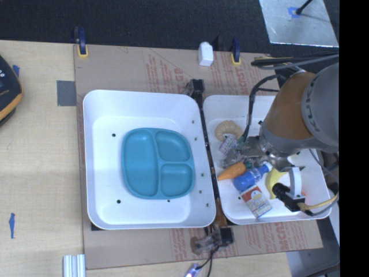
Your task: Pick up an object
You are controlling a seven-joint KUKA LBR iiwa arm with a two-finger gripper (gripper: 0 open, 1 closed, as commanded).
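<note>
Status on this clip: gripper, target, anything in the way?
Gripper low in right bin, fingers hidden. Nothing seen held. Orange carrot and blue bottle crowded beside it. Blue divided plate alone in left bin.

Left bin (pixel 92 154): blue divided plate (pixel 157 162) at centre, open margins on every side | Right bin (pixel 230 215): crowded; carrot (pixel 232 170), blue bottle (pixel 250 178), small carton (pixel 256 203), yellow item (pixel 275 180) packed close, arm (pixel 294 111) overhead | Desk (pixel 34 172): left side open, dark device (pixel 8 91) at far-left edge.
</note>
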